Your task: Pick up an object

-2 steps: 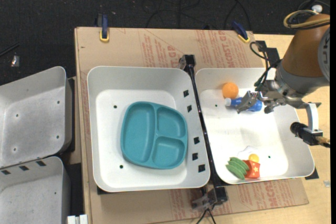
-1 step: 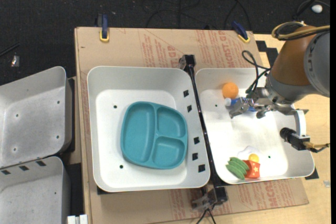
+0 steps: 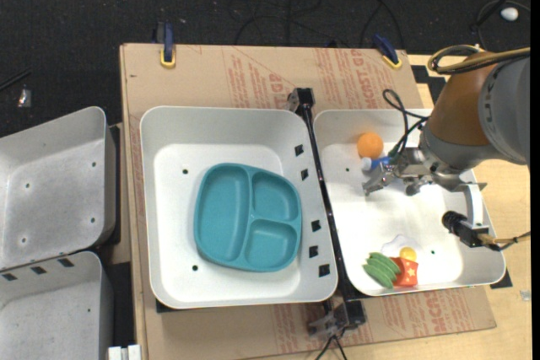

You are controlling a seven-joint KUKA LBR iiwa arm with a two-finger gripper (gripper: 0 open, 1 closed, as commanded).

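Note:
In the right bin (image 3: 439,219), a small orange ball (image 3: 369,144) lies near the far left corner. At the near edge sit a green pod-shaped toy (image 3: 381,268) and a red and yellow toy (image 3: 407,267), touching each other. My gripper (image 3: 393,184) hangs low over the upper middle of this bin, just below and right of the orange ball. Its fingers are spread open and nothing sits between them. The grey arm with its orange band (image 3: 460,110) comes in from the right.
A teal divided plate (image 3: 249,217) lies in the left bin (image 3: 169,181). A black divider (image 3: 316,181) separates the bins. Both bins rest on a cardboard sheet (image 3: 228,76), and grey metal trays (image 3: 51,181) stand at the far left.

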